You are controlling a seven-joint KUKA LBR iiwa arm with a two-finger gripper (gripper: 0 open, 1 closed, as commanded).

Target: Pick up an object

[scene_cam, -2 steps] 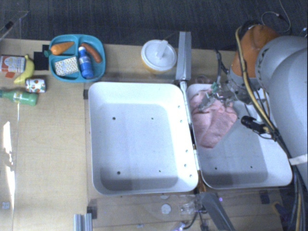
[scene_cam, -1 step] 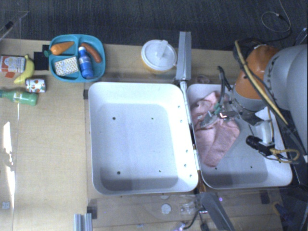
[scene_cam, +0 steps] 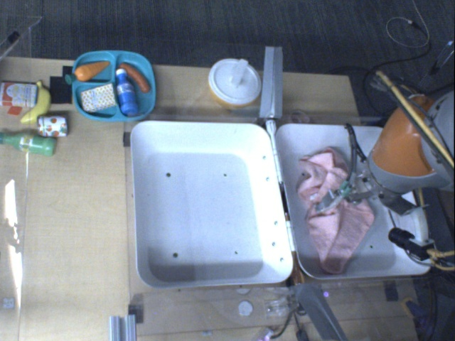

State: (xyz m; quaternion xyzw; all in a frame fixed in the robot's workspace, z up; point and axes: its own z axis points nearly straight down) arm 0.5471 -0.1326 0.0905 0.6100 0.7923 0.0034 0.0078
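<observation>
Pink cloth (scene_cam: 333, 215) is seen crumpled in right bin (scene_cam: 298, 261), near bench's right edge. Gripper (scene_cam: 334, 199) is set down onto its middle, prob. for a pinch; open or closed can't be told.

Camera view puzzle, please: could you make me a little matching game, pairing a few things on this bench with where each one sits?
Things:
1. pink cloth
2. blue bottle
3. banana
4. white lidded cup

Places:
A. in the teal divided tray
B. on the bench beyond the bins, near the divider between them
C. in the right bin, beneath the gripper
D. at the bench's far left edge

Pairs: 1-C, 2-A, 3-D, 4-B
</observation>
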